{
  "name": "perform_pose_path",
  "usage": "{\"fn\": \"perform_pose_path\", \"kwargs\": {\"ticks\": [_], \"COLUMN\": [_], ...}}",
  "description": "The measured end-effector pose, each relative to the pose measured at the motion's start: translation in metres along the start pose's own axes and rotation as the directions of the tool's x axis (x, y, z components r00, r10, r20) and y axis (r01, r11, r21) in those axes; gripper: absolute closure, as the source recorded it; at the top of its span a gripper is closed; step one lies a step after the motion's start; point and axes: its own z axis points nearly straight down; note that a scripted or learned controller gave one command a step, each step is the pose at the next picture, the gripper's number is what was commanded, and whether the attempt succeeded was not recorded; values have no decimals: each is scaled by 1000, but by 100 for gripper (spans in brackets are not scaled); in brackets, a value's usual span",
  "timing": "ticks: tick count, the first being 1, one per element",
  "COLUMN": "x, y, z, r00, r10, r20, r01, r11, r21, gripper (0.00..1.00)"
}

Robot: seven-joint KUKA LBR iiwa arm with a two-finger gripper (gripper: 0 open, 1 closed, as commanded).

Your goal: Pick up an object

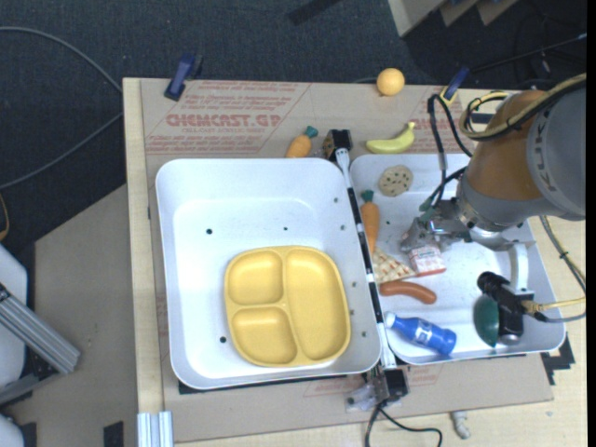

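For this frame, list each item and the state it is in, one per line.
Yellow plate: right way up in the left bin, its compartments bare.
Carrot: lying along the right bin's left wall.
Cookie: flat, near the far wall.
Hot dog: lying flat.
Blue bottle: on its side.
Banana: on the bench, outside the bins.
Tool: low over the right bin.

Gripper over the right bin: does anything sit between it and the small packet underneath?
Nothing visible does. The gripper hangs right over the packet in the right bin; the waffle, hot dog and carrot lie beside it, not above.
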Motion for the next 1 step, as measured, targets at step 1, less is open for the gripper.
{"fn": "perform_pose_path", "kwargs": {"ticks": [1], "x": [82], "y": [-15], "z": [-91], "r00": [1000], "r10": [-3], "r20": [-1], "r01": [3], "r11": [1000], "r21": [0], "gripper": [100]}}
